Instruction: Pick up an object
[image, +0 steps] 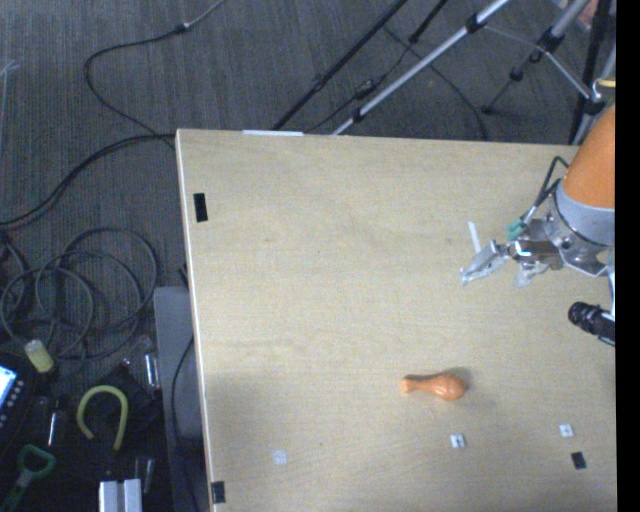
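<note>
Spread apart and gripping nothing: pincer (480, 255) at the right of the bench (330, 300), two pale fingers splayed leftward, nothing between them. Carried low on the grey wrist below the orange band, reaching in from the right edge, probably poised that way so as to drop onto a target. Alone on the tan surface: small orange object (436, 386), bulbous at its right end and tapering to a narrow neck at the left, lying flat nearer the front edge. Well apart from the pincer, toward the camera and slightly left of it. Grasp not yet begun; likely needs travel forward, descent, then closing across the narrow body.
</note>
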